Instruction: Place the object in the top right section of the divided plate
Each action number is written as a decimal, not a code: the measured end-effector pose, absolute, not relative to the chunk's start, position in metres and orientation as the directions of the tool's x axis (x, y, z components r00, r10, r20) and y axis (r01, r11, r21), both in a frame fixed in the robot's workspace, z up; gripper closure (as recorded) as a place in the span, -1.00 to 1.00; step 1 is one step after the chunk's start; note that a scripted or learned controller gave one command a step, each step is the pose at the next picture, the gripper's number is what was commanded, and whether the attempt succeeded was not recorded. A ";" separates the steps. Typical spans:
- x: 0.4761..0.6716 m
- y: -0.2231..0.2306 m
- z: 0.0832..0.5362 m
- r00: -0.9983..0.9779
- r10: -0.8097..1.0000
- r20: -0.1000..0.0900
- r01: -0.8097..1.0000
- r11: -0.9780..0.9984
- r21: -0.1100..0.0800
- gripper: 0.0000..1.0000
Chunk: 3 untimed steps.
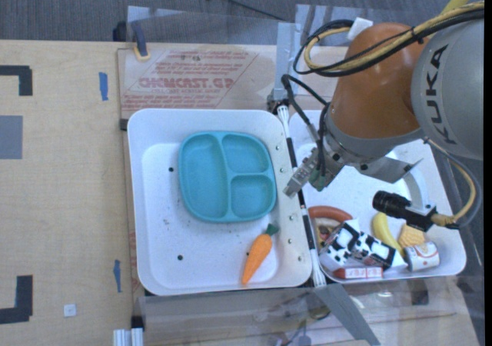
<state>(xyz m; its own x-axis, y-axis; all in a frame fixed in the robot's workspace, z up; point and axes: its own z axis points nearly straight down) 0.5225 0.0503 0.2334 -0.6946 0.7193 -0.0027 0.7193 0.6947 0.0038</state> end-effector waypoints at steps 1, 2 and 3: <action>0.512 0.066 0.220 -0.809 0.587 0.001 0.587 0.809 0.000 1.00; 0.514 0.066 0.230 -0.808 0.589 -0.003 0.589 0.808 0.004 1.00; 0.515 0.072 0.311 -0.891 0.454 -0.005 0.454 0.891 0.003 1.00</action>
